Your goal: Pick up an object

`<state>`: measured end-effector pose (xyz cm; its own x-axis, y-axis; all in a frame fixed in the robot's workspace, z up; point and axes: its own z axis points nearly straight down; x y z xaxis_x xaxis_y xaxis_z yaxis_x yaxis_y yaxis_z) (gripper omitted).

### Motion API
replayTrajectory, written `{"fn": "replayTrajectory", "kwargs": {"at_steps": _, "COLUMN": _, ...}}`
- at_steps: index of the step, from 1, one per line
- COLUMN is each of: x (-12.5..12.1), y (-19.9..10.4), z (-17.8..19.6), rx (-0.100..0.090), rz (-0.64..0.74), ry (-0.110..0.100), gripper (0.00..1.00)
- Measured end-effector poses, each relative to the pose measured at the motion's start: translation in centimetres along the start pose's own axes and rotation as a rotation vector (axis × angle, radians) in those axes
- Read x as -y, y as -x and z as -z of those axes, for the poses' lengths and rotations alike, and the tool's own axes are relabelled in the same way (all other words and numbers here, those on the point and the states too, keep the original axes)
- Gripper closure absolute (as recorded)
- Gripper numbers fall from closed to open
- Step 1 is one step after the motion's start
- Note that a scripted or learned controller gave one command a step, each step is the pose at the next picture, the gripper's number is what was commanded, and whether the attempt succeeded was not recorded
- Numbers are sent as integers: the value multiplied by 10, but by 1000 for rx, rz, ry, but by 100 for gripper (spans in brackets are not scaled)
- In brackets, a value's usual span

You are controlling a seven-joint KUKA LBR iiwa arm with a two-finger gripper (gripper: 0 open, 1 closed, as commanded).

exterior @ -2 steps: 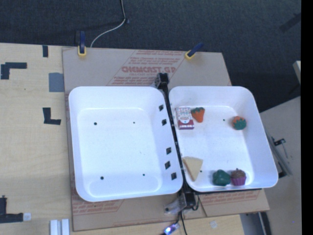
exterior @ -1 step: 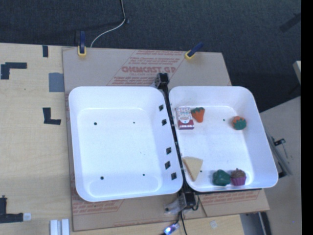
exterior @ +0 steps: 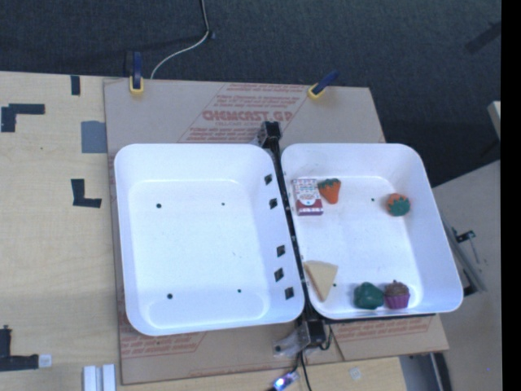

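Several small toy items lie in the right bin (exterior: 423, 186). A red and white packet (exterior: 307, 196) rests near the bin's upper left, with an orange carrot-like toy (exterior: 329, 190) touching its right side. An orange and green toy (exterior: 397, 204) sits toward the right wall. A pale yellow wedge (exterior: 321, 278) lies at the lower left. Along the front wall a green toy (exterior: 367, 296) sits beside a purple cupcake-like toy (exterior: 396, 294).
The left bin (exterior: 130, 218) adjoins the right one along a black clipped seam (exterior: 281, 218). Both rest on a cardboard sheet (exterior: 236, 112) held by yellow and blue clamps (exterior: 135, 76). A white cable (exterior: 183, 51) runs behind.
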<state>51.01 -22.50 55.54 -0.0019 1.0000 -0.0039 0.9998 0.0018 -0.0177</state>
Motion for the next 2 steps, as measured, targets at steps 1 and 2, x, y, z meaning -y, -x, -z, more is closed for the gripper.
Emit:
{"fn": "replayTrajectory", "kwargs": {"at_steps": 1, "x": -2, "y": 0, "z": 8, "rx": 1, "rz": 1, "ry": -4, "gripper": 100}}
{"fn": "replayTrajectory", "kwargs": {"at_steps": 2, "x": -4, "y": 0, "z": 15, "rx": 2, "rz": 1, "ry": -9, "gripper": 100}}
